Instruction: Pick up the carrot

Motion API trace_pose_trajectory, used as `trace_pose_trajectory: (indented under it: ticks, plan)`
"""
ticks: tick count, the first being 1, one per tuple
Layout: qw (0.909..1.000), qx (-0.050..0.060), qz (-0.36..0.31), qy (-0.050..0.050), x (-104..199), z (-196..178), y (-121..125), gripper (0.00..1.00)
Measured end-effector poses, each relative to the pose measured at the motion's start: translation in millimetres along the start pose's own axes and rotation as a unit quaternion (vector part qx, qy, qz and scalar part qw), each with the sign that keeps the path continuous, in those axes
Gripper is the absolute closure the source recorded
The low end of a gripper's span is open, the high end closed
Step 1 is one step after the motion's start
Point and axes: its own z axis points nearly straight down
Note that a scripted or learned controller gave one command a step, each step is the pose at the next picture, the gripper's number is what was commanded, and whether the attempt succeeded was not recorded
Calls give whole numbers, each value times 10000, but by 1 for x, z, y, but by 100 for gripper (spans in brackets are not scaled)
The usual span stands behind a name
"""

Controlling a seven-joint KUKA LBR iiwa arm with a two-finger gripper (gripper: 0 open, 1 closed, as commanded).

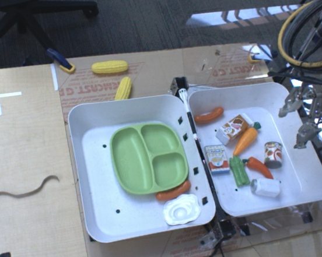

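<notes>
Carrot [245,141] handling looks simple: it appears to be a light, rigid plastic toy with a smooth, tapering orange body and a green top [257,125], so it may slip if caught at the narrow tip. The thick middle of the body seems the best place to close on, across its width. It lies tilted in the right bin [310,187], to the left of the claw [300,121] and well apart from it, with its green end pointing toward the claw and its tip away.

Farthest from the claw, on the left, the left bin [94,181] holds a green divided plate [149,157], with a sausage [173,191] against the plate's lower edge and a white fried-egg toy [181,210] just below that. Both corn cobs [110,67] lie outside the bins, on the bench beyond the left bin.

Nearer the claw, the right bin holds another sausage [208,115] at its upper left, a small carton [234,127] touching the carrot's upper side, a juice box [217,159] at the carrot's lower left, a green vegetable [239,171] below it, a second, smaller carrot [259,167] beside that, a small can [273,155] closest to the claw, and a white bottle [266,187] near the front wall.

The claw hangs over the right bin's right rim, its two fingers spread apart with nothing between them.
</notes>
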Motion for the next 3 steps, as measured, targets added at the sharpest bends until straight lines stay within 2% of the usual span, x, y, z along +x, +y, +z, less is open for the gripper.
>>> trace_pose_trajectory:
  ticks: [1,2,3]
  plan:
    - [9934,31,1146,-92,-24,139,18,0]
    - [9717,24,2360,-92,-7,140,51,0]
    - [9472,12,3205,-10,-45,148,103,0]
